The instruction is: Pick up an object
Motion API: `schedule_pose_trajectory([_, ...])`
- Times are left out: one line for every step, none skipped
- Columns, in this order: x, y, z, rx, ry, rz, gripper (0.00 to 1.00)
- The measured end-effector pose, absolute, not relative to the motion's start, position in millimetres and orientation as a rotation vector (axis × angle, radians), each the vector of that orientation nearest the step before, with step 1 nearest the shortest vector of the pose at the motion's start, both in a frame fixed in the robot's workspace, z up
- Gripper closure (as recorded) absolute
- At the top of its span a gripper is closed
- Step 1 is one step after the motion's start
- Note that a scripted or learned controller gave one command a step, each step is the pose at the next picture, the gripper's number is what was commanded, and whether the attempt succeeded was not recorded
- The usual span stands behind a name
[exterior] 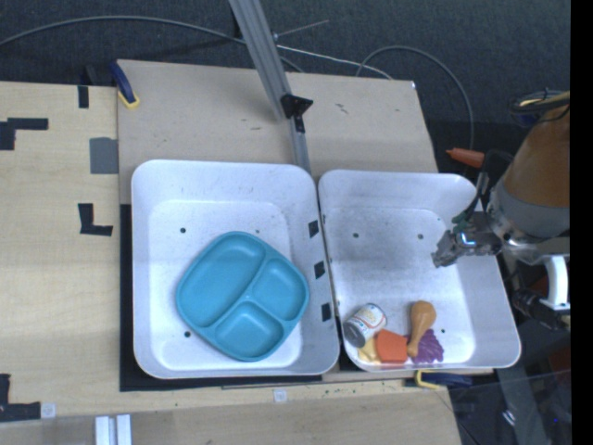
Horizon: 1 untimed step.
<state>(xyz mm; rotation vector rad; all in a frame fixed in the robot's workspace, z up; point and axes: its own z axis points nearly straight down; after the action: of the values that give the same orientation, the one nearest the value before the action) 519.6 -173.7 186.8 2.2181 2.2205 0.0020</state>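
Note:
Along the near edge of the right bin (371,193) lie several small objects: a white can with a red label (365,321), an orange block (391,346), a tan drumstick-shaped toy (422,320) and a purple grape bunch (429,347). My gripper (450,249) hangs over the right side of this bin, above and to the right of those objects, apart from them. Nothing shows between its fingers.
The left bin (157,202) holds a blue divided plate (243,295). A grey pole (269,54) slants in from the top to a clamp at the bins' back edge. Cables lie on the dark floor behind the bench.

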Motion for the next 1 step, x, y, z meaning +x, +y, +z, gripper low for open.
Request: schedule_pose_trajectory([523.3,-174.8,250.0,2.215,2.219,0.004,1.0])
